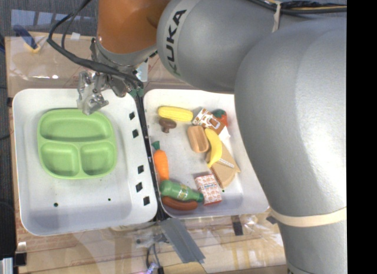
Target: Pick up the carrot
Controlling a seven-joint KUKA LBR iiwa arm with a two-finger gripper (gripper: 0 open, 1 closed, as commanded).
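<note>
Carrot (161,164), a short orange plastic one with a green tuft at its top, lies lengthwise in the right-hand shallow white bin (250,199), close against the divider wall shared with the left-hand white bin (26,167). Just below its tip sit a green plastic bottle-shaped toy (179,192) and a dark red sausage (180,204); a small brown piece (167,125) and a yellow corn cob (175,114) lie above it, so the carrot's long sides are the freer approach, though the wall crowds one of them. The metal two-finger hand (89,101) hangs over the far edge of the left bin, just above the rim of a light green three-compartment plastic tray (76,143), well apart from the carrot. Nothing shows between its fingers; whether they are spread or closed I cannot tell from this slant. Judging by this, the pick is not yet begun, and the hand would need to cross the divider first.
</note>
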